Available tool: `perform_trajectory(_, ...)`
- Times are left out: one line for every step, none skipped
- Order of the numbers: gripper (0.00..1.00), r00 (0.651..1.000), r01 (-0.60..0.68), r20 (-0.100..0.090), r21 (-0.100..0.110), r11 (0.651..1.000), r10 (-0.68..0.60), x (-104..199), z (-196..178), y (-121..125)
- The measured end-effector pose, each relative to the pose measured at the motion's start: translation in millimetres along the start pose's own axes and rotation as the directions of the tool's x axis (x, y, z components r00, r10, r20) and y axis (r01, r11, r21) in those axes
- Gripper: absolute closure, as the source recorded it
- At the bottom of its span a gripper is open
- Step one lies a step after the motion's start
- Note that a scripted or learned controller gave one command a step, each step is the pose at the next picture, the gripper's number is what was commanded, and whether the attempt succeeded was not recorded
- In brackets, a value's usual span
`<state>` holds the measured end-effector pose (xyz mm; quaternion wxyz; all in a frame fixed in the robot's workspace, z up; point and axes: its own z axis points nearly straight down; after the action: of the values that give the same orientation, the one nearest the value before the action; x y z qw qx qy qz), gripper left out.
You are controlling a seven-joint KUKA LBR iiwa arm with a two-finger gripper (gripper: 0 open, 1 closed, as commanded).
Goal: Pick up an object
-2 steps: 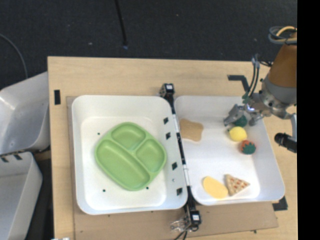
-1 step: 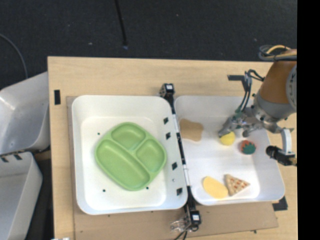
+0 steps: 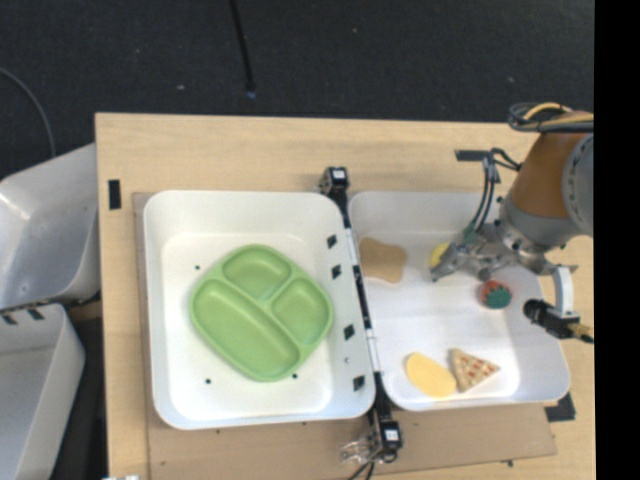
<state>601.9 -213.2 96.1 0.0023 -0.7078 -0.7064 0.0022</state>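
My pincer [image 3: 455, 261] hung low in the right bin [image 3: 400, 388], and I could not tell how it stood. Far to its left, in the left bin [image 3: 160, 388], lay the green divided plate [image 3: 262, 311]. Just left of it lay a tan bread slice [image 3: 382, 259]. Well below it lay a yellow oval piece [image 3: 429, 375] touching a pizza wedge [image 3: 472, 369]. Near on its right sat a small red-and-green piece [image 3: 494, 293], and a small yellow piece [image 3: 439, 255] lay right against it.

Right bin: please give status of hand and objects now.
Hand low in right white bin, beside small yellow piece. Nothing seen held. Tan flat piece and red-green round piece nearby.
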Motion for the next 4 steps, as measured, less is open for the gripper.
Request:
perform_trajectory(1.0,1.0,0.0,0.0,0.0,1.0,0.0,-0.9,-9.0,0.9)
perform_trajectory(1.0,1.0,0.005,0.001,-0.007,1.0,-0.005,2.0,-52.0,7.8)
perform_trajectory(1.0,1.0,0.006,0.002,-0.009,1.0,-0.006,2.3,-113.3,7.9)
perform_trajectory(1.0,1.0,0.006,0.002,-0.008,1.0,-0.006,0.5,-164.3,9.4)
